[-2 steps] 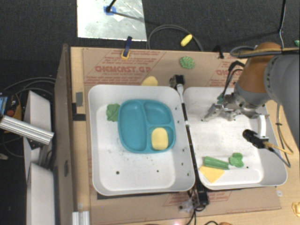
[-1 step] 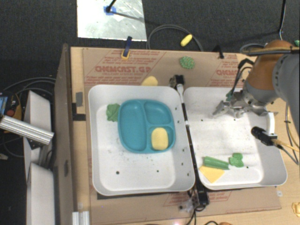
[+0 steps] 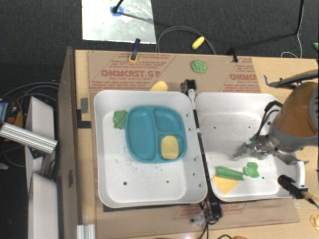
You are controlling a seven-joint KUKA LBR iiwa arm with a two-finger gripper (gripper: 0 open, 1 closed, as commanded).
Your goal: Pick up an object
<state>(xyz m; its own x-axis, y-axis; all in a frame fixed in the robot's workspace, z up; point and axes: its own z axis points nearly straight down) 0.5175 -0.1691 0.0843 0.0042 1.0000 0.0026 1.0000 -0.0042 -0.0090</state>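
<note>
1. Low at the right of the frame, over the right bin (image 3: 219, 103), we see the end effector (image 3: 250, 150) hanging from the grey and orange arm (image 3: 294, 126). It sits above the bin floor, near the bin's lower items; we cannot tell whether it is wide or narrow, and nothing shows held in it.
2. Just below it lie the likeliest things to pick: a small green piece (image 3: 251, 170), a green stick-shaped object (image 3: 229, 173) beside it, and a yellow wedge (image 3: 225, 184) touching the stick's lower side. We judge the end effector is poised there because these three cluster in the bin's lower part.
3. Left of centre, the left bin (image 3: 107, 133) carries a teal divided plate (image 3: 149, 133), with a yellow rounded object (image 3: 169, 147) in its lower right compartment, and a green leafy piece (image 3: 119, 118) at the plate's left edge.
4. Along the upper frame, on the brown surface (image 3: 164, 68), rest a yellow lump (image 3: 159, 86) and a green knobbly object (image 3: 199, 66); these sit outside both bins.
5. Red print on the surface reads "CHEMCAST" twice, with further letters we cannot make out.
</note>
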